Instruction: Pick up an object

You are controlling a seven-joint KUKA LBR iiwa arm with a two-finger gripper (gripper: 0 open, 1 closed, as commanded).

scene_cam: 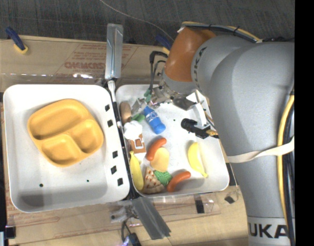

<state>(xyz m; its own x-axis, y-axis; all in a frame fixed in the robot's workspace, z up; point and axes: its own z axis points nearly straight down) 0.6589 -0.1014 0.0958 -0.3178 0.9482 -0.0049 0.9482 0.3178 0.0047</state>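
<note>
Blue bottle [154, 122], white cap, tilted

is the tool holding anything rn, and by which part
Cannot be told. The tool sits low over the right bin beside the blue object, but nothing visibly sits between its fingers.

overhead, slanted, above both bins [13, 137].

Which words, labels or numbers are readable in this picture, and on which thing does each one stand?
"UKA" in white letters, its beginning cut off, on the grey base of the arm.
Red print on the brown cardboard behind the bins: several lines, mirrored or upside down, too blurred to read.
The blue bottle in the right bin: no readable label.
</note>
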